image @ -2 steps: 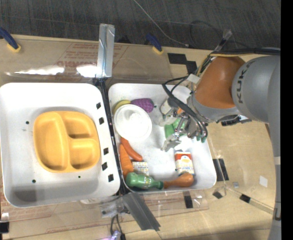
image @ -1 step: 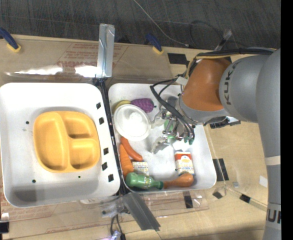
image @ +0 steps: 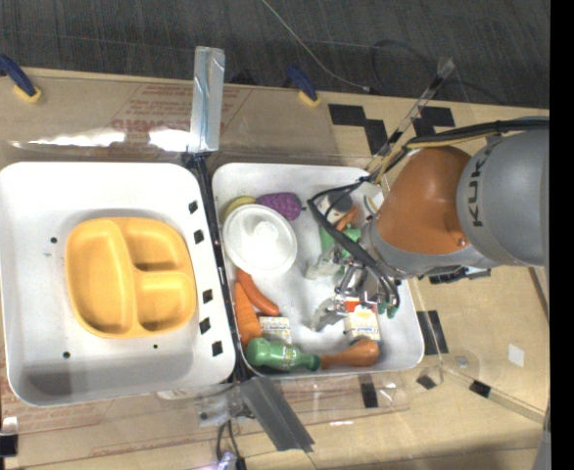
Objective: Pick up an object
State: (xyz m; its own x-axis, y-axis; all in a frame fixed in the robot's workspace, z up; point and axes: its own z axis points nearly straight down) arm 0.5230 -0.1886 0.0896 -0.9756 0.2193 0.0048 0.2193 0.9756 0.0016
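The grey arm with its orange band [image: 419, 209] reaches into the right bin [image: 297, 176] from the right. My gripper [image: 349, 299] hangs low over the bin's front right part, just above a small white carton with a red and orange label [image: 361, 320]. An orange carrot-like piece [image: 358, 353] lies in front of the carton. A green bottle [image: 279, 355] rests along the front wall. Two orange carrots [image: 250, 303] lie left of the gripper. A white bowl [image: 260, 239] sits at the bin's left, with purple grapes [image: 281, 205] behind it.
The left bin [image: 32, 204] holds a yellow divided tray [image: 130, 273]. A small yellow-green item [image: 236, 207] sits by the white bowl. Black cables [image: 331, 225] loop beside the wrist. A grey divider strip [image: 209, 96] stands between the bins at the back.
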